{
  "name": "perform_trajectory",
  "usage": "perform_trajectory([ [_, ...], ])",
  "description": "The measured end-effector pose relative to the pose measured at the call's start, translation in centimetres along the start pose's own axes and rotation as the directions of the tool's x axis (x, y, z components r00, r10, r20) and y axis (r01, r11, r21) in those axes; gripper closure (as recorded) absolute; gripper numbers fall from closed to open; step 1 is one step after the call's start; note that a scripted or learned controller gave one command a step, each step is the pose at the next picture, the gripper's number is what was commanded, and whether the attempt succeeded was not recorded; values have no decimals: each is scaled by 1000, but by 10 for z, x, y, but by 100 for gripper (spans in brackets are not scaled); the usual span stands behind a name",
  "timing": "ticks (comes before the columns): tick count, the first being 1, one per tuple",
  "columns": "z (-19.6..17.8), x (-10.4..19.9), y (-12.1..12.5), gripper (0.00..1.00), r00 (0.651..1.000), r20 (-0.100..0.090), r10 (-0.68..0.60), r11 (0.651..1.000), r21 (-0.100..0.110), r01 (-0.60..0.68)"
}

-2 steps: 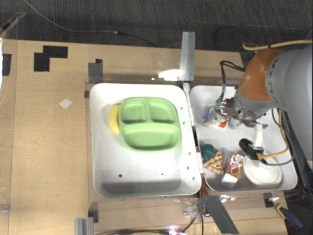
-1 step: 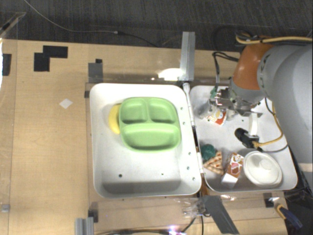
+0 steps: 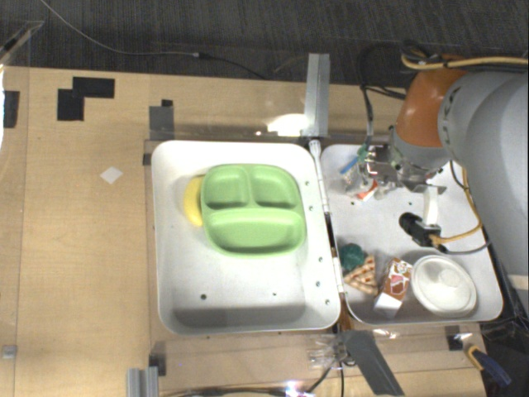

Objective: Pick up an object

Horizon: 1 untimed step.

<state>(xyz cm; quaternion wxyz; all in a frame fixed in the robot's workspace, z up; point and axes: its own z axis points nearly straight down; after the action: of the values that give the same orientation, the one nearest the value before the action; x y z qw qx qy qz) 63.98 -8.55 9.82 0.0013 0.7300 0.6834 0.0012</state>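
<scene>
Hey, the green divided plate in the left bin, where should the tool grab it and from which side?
Probably the green divided plate's raised near-right rim, coming straight down. It lies flat, too wide to span; the yellow object crowds its left edge, while the left bin leaves bare floor there.

camera view | fixed overhead | slanted down | both bins [image 3: 326, 222] in frame

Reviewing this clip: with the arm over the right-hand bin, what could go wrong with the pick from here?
The claw sits at the right bin's far left corner, near the wall, so it may scrape the wall or close on nothing. The white bowl, small carton and teal item crowd the near edge; a blind grasp there could knock neighbours. Loose cables by the wrist might snag.
</scene>
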Motion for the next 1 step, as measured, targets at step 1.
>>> perform_trajectory([
  [1, -12, 1, 2, 100, 1000, 0, -4, 1000, -5, 4],
])
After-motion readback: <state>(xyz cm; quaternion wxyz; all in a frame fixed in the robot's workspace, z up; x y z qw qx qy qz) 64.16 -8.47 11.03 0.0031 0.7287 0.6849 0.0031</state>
